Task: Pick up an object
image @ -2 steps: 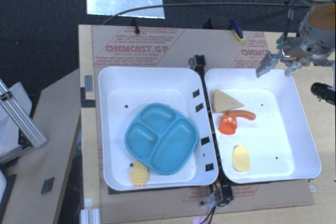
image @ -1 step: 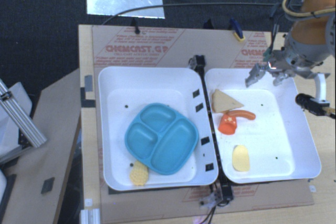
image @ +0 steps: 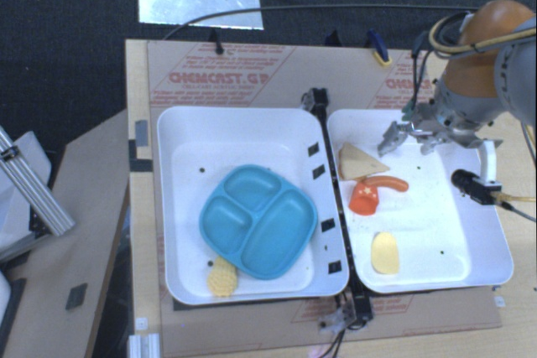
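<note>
inside right bin (image: pixel 495 260), objects lie loose: tan wedge (image: pixel 359 161) near left wall, orange sausage (image: pixel 388 183) just below it, red piece (image: pixel 364 198) touching sausage's left end, pale yellow oval (image: pixel 385 252) nearer front. gripper (image: pixel 408 136) hovers over bin's back part, just right of wedge, fingers spread apart, nothing between them. left bin (image: pixel 180 138) holds blue divided plate (image: pixel 258 220), yellow corn cob (image: pixel 221 277) at its front edge.
</note>
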Controlling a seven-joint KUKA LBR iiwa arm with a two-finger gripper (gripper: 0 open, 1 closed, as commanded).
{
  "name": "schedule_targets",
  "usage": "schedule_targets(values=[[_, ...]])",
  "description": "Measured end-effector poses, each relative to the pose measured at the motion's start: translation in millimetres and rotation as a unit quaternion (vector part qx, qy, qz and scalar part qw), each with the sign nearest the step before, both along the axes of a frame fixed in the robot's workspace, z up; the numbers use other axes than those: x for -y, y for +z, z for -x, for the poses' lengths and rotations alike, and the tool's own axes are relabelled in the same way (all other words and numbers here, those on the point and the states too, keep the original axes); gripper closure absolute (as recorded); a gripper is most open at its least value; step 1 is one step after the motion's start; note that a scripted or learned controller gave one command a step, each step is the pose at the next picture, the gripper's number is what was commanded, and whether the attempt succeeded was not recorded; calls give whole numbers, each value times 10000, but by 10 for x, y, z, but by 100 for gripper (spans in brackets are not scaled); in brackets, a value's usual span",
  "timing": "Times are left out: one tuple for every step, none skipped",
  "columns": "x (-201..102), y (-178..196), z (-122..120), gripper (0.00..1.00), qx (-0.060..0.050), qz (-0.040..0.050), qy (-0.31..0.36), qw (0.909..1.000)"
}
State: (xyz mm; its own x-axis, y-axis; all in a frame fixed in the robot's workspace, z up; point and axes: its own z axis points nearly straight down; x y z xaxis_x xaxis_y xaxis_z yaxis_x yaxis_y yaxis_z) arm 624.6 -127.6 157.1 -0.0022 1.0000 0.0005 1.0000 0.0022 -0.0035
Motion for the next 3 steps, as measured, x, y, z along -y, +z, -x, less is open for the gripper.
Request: schedule_targets(values=[[-72,-457,-56,0,18,2,13,10000],[-64,-322,-69,100,43,8,16,10000],[-152,183,-49,100,50,5,17,10000]])
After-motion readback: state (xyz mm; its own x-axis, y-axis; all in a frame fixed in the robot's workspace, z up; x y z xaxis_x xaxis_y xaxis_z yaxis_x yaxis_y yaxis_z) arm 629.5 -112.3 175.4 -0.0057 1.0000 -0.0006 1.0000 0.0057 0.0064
